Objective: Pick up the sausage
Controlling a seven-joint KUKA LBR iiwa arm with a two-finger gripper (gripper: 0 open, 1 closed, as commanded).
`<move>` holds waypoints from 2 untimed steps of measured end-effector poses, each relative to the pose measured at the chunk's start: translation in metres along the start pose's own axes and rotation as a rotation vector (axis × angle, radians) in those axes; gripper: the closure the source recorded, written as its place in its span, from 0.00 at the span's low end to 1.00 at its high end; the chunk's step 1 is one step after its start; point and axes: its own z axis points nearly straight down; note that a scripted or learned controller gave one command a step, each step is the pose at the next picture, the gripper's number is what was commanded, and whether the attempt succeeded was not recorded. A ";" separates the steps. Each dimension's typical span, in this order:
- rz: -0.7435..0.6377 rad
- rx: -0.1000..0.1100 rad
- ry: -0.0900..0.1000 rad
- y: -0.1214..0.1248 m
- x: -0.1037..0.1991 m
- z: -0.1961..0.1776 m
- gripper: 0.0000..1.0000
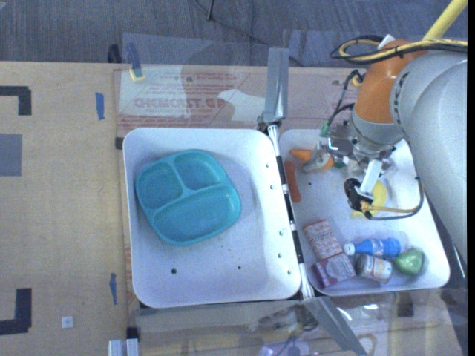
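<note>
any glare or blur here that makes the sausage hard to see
Camera view: even, soft lighting, overall slightly soft focus. The sausage by the right bin's left wall stays readable. The clear panels along the bench edges give faint reflections. The gripper area is cluttered and dim.

Even, fairly bright overhead light, cool blue in cast. The white bins (200,288) nearly wash out; shadows are soft and faint. Pale glare streaks the clear sheet at the bench's (59,199) far edge. Detail is soft throughout.
</note>
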 end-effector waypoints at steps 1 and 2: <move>-0.252 -0.018 0.002 -0.040 0.005 -0.001 0.00; -0.274 -0.020 0.000 -0.004 0.010 -0.001 0.00</move>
